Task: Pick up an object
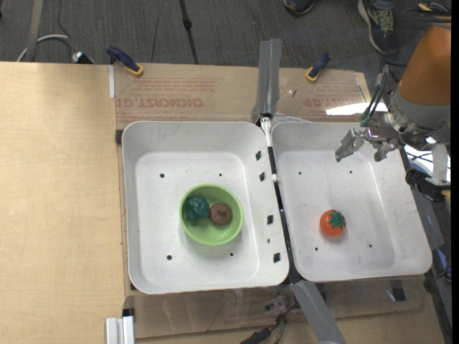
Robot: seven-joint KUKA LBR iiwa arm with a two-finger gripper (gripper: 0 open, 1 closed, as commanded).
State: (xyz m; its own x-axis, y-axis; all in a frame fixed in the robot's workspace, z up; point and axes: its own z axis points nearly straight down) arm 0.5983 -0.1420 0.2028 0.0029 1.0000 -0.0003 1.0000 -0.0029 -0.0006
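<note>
Tomato toy (332, 223) in right bin (401, 264), claw (363, 146) spread apart above, cardboard (172, 95) printed CHEMCAST

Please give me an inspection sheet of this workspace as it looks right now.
Surface: wooden bench with cardboard sheet under two white bins.
Job's things: orange tomato-like toy in the right bin; green bowl in the left bin, holding a teal piece and a brown piece.
Clutter: two clamps at the cardboard's far edge.
Grippers: gripper above the right bin's far end, holding nothing.
Cables: cable on the floor.
Surroundings: grey carpet, someone's shoes.
</note>
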